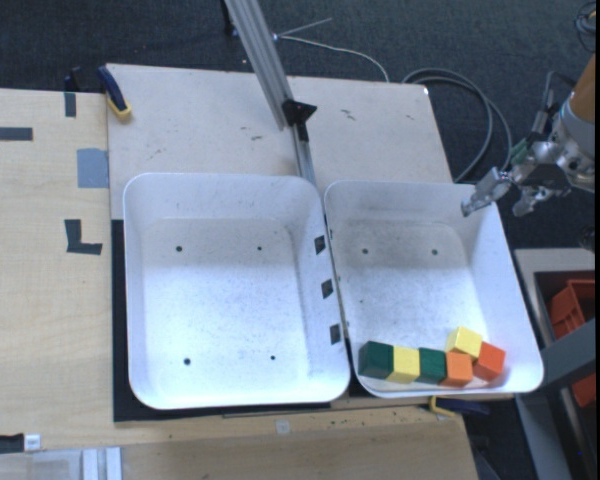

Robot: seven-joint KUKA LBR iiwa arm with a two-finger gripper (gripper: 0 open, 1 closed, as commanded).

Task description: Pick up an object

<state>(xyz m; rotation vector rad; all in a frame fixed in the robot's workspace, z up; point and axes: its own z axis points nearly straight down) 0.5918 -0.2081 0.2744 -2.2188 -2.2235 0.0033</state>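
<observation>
the table (pixel 210 118) under me is pale wood, with grey and dark tape marks (pixel 85 168) on its left part and a dark carpeted floor (pixel 430 18) beyond its far edge. a grey cable (pixel 470 93) loops across that floor at the far right. a slanted metal rail (pixel 260 43) comes in from the far side and ends at the seam between the two bins. a small blue and yellow clamp (pixel 115 93) sits at the table's far left corner.

two shallow white bins stand side by side, touching along their inner walls. the left bin (pixel 150 268) has a speckled floor. the right bin (pixel 500 258) holds a cluster of blocks in its near right corner: a dark green block (pixel 377 358) at the left of the row, a yellow block (pixel 405 364) just beside it, another green block (pixel 431 364), then an orange block (pixel 458 368). a second yellow block (pixel 467 341) sits just behind these, and another orange block (pixel 490 359) is at the right end. they press closely together.

my arm (pixel 590 98) comes in from the right, with its orange band at the frame's edge. my end effector (pixel 495 196) hangs over the far right rim of the right bin, well apart from the blocks. its fingers look spread and released, with nothing between them.
</observation>
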